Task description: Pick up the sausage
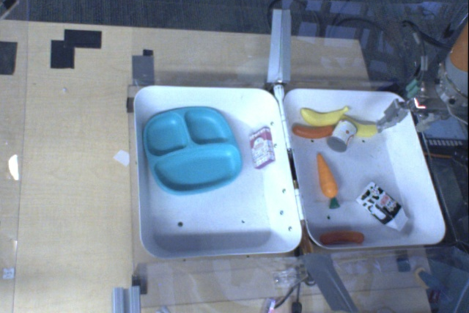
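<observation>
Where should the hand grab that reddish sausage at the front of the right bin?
Probably at the middle of the sausage, from straight above, fingers closing across its width. It lies flat, lengthwise along the bin's front wall, so one finger needs the narrow space between them.

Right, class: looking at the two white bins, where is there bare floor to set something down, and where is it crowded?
Left bin: bare along the near edge, below the blue tray and sachet. Right bin: a bare patch between carrot and carton. Crowded at its far end: banana, sausage, can, the hand.
</observation>
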Robot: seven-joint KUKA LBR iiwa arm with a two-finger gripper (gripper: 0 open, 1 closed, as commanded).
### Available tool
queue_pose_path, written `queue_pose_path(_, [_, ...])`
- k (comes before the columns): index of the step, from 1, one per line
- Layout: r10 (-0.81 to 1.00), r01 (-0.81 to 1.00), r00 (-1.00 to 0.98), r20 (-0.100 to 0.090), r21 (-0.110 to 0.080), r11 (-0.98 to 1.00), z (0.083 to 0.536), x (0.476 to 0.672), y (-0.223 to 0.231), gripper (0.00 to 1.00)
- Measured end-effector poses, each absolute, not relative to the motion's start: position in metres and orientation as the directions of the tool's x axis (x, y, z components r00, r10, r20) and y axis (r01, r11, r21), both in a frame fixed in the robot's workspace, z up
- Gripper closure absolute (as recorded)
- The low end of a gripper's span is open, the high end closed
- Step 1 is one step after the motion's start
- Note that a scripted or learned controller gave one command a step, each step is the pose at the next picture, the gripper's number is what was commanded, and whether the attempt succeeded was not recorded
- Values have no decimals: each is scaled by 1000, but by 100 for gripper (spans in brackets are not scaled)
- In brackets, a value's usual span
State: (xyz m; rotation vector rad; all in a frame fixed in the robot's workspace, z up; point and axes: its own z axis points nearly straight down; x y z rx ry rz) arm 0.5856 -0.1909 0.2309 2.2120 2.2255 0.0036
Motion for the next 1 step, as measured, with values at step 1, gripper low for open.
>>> queue_pose_path(1, [1000, 999, -27, -5, 23, 27, 109, 649, -204, 0])
